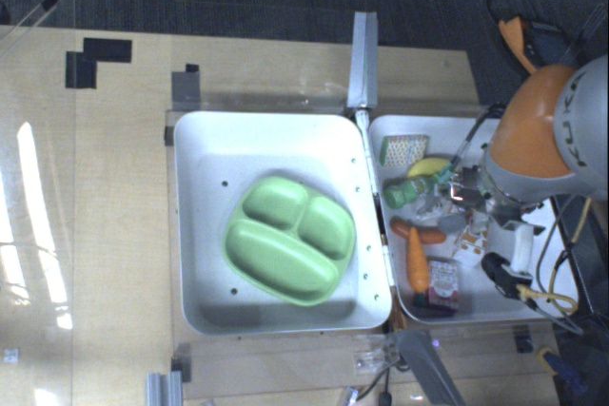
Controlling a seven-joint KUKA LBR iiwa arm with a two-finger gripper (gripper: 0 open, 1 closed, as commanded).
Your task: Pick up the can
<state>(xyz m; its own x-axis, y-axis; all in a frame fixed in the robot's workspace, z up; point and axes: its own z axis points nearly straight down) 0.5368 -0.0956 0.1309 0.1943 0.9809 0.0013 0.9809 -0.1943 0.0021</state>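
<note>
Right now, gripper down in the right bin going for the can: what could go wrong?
1. Clutter: the gripper sits among a green bottle, banana and carrot; it may close on the wrong item.
2. Items lie packed together, so a neighbour may get dragged.
3. I cannot pick out the can for certain.

left bin [200, 204] — holds divided plate [290, 238] | right bin [404, 130] — carrot [416, 261] among clutter
</note>
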